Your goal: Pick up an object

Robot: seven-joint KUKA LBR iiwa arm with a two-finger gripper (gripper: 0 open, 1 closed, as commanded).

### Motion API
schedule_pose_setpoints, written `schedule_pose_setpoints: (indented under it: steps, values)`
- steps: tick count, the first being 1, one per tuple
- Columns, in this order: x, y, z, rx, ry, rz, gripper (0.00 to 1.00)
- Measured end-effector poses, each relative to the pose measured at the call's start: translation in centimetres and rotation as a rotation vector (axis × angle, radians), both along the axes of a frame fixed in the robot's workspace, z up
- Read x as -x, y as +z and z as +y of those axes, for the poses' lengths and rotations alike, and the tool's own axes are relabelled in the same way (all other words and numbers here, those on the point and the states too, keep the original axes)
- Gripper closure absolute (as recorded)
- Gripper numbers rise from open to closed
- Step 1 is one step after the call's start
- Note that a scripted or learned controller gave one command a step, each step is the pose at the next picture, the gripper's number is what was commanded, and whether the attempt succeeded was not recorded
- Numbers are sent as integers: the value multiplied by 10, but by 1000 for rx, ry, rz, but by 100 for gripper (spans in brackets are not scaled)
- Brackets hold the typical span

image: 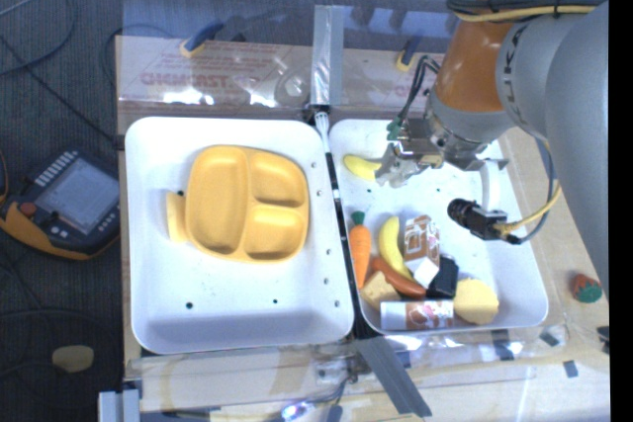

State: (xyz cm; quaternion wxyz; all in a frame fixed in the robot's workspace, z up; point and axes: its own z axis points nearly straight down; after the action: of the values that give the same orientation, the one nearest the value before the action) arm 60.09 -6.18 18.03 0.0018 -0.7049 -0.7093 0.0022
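Gripper point(396, 163) hovers in the right bin point(524, 257) beside a banana point(360, 167).

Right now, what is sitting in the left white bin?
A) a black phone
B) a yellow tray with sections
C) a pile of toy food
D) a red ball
B, because the left bin holds a yellow tray split into sections, while the carrot and the other toy food lie in the right bin.

One fixed cam above bench, angled down on both white bins point(138, 242).
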Motion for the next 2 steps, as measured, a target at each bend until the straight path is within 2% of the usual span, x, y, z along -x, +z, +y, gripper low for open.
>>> schedule_pose_setpoints:
  steps: [1,2]
  values:
    - [0,0,0,0,0,0,0]
    - [15,-88,-41,-2,101,-8,0]
